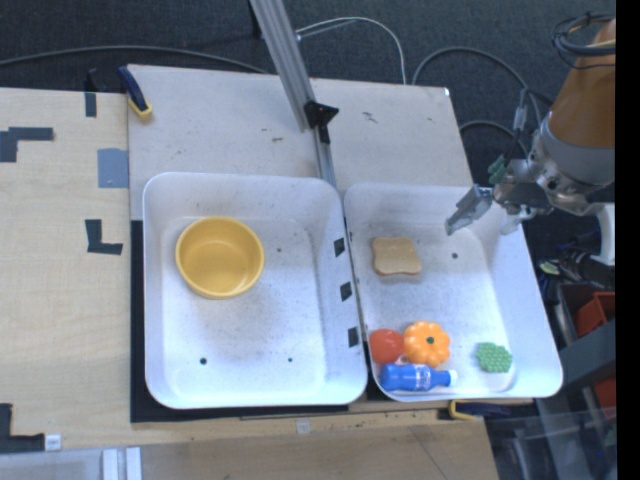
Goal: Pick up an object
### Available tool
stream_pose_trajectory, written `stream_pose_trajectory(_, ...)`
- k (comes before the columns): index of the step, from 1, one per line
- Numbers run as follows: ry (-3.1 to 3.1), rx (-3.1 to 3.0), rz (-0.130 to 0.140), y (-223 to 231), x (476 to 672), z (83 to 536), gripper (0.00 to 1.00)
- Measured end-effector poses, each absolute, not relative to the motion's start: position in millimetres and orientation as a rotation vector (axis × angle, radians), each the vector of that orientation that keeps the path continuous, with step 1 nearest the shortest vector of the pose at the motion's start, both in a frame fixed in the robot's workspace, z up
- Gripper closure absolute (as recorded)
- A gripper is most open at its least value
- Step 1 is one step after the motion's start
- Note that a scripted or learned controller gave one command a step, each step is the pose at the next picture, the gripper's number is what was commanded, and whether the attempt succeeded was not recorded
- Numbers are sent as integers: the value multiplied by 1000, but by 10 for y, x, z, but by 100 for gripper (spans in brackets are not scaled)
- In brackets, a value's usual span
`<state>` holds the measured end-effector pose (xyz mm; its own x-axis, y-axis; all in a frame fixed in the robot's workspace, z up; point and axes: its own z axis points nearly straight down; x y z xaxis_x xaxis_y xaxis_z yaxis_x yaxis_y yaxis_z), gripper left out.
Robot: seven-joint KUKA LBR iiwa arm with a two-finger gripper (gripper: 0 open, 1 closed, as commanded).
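Note:
The right bin (520,278) holds a tan slice of toast (397,256) near its middle. Along its front edge lie a red tomato (386,346), an orange pumpkin (428,342), a blue bottle (415,377) and a small green piece (493,357). A yellow bowl (220,256) sits upright in the left bin (300,198). My gripper (487,219) hangs over the back right corner of the right bin, right of the toast and apart from it. Its fingers (462,215) are open with nothing between them.
A slanted metal pole (288,43) comes down to the bins' shared back edge. A blue and yellow clamp (135,92) lies at the back left of the bench. Cables (440,63) run behind the right bin.

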<state>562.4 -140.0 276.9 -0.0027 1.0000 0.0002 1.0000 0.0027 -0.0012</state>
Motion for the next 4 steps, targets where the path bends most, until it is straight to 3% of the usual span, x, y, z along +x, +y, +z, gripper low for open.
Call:
stream_pose_trajectory(1, -2224, -2218, 1, -1400, 5624, 2769, 0)
stream_pose_trajectory(4, -2219, -2214, 8, -1268, 5813, 988, 0)
